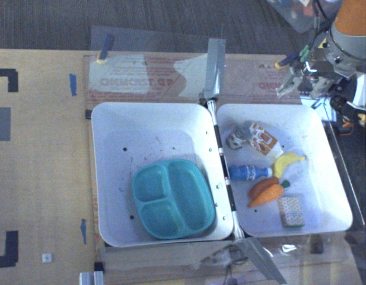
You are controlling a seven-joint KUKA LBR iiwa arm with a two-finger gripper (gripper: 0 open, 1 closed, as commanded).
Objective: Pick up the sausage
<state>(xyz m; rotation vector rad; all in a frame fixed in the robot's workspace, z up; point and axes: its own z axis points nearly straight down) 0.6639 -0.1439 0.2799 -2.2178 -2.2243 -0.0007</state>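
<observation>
The arm comes in at the upper right, its orange band at the top corner and the grey wrist just below it. The end effector (301,83) hangs beyond the far right corner of the right bin (340,186), just outside its rim, pointing down and leftward. Cables loop around the wrist.

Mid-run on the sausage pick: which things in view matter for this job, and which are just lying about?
For the job:
sausage, in the right bin
gripper, above that bin's far edge

Lying about:
carrot
banana
blue bottle
sponge
teal divided plate, in the left bin
</observation>
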